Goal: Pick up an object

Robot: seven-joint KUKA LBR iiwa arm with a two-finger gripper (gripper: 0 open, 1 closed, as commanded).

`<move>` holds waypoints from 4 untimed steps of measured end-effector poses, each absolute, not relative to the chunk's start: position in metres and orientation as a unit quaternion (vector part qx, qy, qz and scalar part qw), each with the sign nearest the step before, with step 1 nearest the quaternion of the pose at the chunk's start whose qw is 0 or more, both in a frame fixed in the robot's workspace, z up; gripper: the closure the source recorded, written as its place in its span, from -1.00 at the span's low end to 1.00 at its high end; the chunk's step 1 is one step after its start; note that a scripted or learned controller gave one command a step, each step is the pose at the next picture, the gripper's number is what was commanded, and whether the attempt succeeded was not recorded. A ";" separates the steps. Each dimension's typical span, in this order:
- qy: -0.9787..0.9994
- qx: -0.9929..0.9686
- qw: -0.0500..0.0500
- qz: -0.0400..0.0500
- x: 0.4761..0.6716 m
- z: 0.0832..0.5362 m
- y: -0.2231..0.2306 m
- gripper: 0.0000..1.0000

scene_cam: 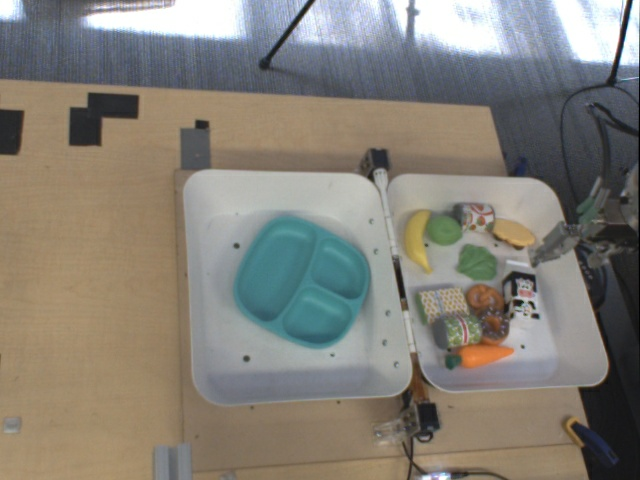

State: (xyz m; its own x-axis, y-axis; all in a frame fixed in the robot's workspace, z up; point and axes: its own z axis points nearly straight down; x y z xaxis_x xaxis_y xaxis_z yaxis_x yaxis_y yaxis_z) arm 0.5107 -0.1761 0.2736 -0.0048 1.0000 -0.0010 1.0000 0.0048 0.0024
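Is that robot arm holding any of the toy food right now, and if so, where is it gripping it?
Nothing is held. The gripper sits at the right bin's right edge, with nothing between its tips. The toy food lies loose in the bin.

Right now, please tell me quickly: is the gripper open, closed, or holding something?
Gripper: at the right bin's right edge, above the toys; open or closed cannot be told, and nothing is seen held.
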 end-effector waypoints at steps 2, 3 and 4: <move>0.709 0.706 0.002 0.003 0.571 0.087 -0.205 -1.00; 0.709 0.705 0.004 0.003 0.573 0.099 -0.205 1.00; 0.709 0.705 0.001 0.002 0.571 0.186 -0.120 1.00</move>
